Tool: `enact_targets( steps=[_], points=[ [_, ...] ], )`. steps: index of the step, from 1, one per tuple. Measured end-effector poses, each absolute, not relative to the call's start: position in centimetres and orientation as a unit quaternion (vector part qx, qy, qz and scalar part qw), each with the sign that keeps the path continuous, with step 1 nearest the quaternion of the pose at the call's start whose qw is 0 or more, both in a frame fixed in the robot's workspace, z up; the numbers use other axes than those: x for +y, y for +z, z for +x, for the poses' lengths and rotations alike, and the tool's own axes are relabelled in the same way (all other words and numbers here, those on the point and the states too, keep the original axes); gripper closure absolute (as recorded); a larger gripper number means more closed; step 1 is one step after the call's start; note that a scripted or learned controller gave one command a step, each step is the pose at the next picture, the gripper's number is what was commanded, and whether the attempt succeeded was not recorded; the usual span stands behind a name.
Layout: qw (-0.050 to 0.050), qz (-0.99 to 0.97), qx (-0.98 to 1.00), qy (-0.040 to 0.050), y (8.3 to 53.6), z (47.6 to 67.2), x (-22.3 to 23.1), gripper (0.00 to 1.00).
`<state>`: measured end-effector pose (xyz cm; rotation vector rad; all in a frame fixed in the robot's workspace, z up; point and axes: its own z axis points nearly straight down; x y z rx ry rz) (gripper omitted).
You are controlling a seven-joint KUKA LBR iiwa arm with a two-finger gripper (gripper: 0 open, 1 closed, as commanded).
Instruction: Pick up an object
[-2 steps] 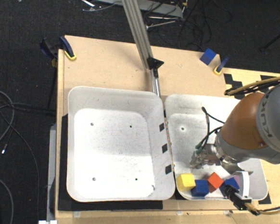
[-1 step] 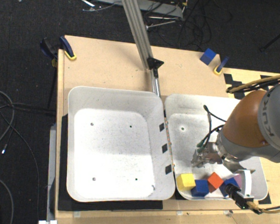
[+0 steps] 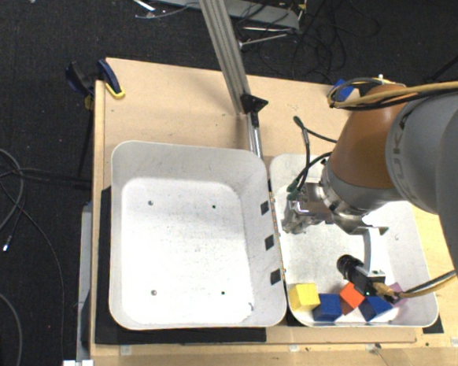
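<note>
Several small blocks lie along the near edge of the right bin (image 3: 423,247): a yellow cube (image 3: 305,295), a blue block (image 3: 329,308), an orange block (image 3: 352,295) and a second blue block (image 3: 375,309). A bit of a purple piece (image 3: 395,290) peeks out by the bin's near right corner. My gripper (image 3: 296,217) hangs low over the left side of the right bin, close to its left wall and well behind the yellow cube. Nothing shows in its grasp. The grey and orange arm covers the back of that bin.
The left bin (image 3: 128,162) sits beside the right one, their walls touching in the middle. A metal pole (image 3: 228,48) slants across the bench's far side. A blue and yellow clamp (image 3: 107,78) is at the bench's far left corner.
</note>
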<state>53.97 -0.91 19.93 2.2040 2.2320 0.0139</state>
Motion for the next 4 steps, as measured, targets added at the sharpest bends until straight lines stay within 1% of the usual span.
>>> enact_targets(
  steps=[1,2,3,4],
  points=[
    [0.001,0.705,0.709,0.0001,20.5,53.7,-1.5,1.0],
    [0.002,0.704,0.71,-0.0001,21.5,53.8,-1.5,1.0],
    [0.001,0.705,0.709,0.001,19.4,59.9,1.9,1.0],
    [0.001,0.705,0.709,0.0,20.5,59.8,1.7,1.0]
  ],
)
